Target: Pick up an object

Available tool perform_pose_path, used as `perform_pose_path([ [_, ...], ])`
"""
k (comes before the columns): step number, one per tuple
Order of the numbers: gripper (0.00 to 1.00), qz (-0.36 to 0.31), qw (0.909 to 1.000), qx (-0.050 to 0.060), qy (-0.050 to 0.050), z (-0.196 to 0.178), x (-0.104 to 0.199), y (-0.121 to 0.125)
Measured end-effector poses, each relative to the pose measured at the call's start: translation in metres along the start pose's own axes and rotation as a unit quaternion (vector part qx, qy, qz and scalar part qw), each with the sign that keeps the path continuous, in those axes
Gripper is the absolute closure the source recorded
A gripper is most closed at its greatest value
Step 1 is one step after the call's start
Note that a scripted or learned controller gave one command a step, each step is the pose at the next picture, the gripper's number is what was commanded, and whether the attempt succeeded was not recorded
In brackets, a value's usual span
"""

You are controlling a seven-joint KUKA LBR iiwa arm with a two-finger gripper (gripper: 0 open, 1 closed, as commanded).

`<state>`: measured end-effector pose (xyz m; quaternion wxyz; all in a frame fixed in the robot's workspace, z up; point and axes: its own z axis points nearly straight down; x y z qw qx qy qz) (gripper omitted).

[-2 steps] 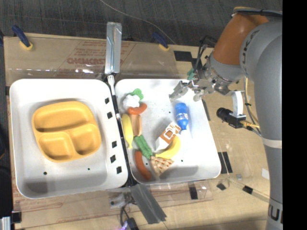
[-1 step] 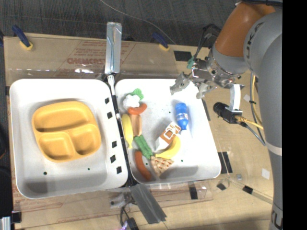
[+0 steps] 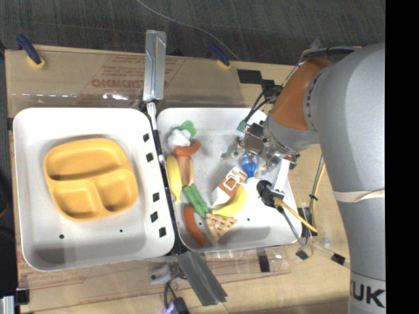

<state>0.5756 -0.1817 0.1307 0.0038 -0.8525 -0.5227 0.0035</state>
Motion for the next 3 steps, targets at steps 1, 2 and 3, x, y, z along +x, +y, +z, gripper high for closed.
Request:
perform_pose_path([
  [1, 0.0, -0.175, 0.9845, -0.006, 0.0, -0.014, 0.038, 0.061],
  [2, 0.0, -0.198, 0.9801, -0.004, 0.001, 0.037, 0.019, 0.072],
  [3, 0.0, -0.392, 0.9199, -0.007, -0.001, -0.021, 0.043, 0.071],
])
